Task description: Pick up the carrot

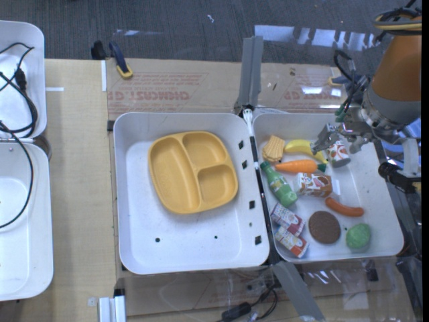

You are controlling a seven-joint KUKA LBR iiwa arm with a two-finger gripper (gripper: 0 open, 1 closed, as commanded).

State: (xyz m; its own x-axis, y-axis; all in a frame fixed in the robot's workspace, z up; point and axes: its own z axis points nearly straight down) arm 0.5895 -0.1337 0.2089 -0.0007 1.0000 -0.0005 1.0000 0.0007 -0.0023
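Observation:
The carrot (295,167) is orange with a green end and lies flat in the right bin (384,200), near its far left. A yellow banana (299,146) sits just behind it and a green bottle (279,186) just in front. My gripper (332,143) hangs over the far part of the same bin, up and to the right of the carrot's tip and apart from it. It is open, and the carrot is not between its fingers. A small red and white packet (339,155) lies right beneath it.
The right bin also holds a cracker (273,147), a printed carton (314,184), a sausage (344,208), a brown patty (325,227), a green ball (358,236) and red packets (289,230). The left bin (134,233) holds a yellow divided plate (193,170).

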